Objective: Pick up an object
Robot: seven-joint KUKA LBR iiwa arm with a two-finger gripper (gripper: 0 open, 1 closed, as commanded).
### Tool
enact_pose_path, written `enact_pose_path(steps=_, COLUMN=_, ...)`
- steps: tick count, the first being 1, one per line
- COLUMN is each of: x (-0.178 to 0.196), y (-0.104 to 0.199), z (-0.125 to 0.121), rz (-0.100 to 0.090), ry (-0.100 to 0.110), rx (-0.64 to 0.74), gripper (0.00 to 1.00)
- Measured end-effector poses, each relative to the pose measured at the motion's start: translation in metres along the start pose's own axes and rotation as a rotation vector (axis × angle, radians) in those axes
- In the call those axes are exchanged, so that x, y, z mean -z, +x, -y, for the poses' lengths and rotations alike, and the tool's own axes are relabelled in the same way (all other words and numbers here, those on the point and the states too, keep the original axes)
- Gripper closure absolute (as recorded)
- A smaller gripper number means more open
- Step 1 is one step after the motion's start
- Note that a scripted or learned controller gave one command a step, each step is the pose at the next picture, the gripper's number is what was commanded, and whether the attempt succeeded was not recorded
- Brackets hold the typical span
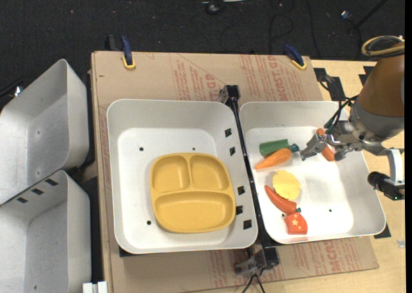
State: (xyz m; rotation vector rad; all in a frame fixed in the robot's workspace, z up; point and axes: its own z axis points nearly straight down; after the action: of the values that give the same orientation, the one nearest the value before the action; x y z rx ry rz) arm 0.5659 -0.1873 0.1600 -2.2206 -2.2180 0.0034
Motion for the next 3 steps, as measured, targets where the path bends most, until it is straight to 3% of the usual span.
enact_pose_path(steps=1, x=-0.063, y=0.004, z=-0.003, rz=-0.001, ry=0.001, rx=0.001, gripper=0.00)
enact_pose_path(steps=2, x=-0.068, y=0.004, z=-0.004, rz=0.000, ry=-0.003, rx=0.000, gripper=0.00)
enact_pose_path(steps=3, x=-0.057, y=0.004, z=-0.004, rz=0.001, ry=-0.005, rx=0.000, gripper=1.00)
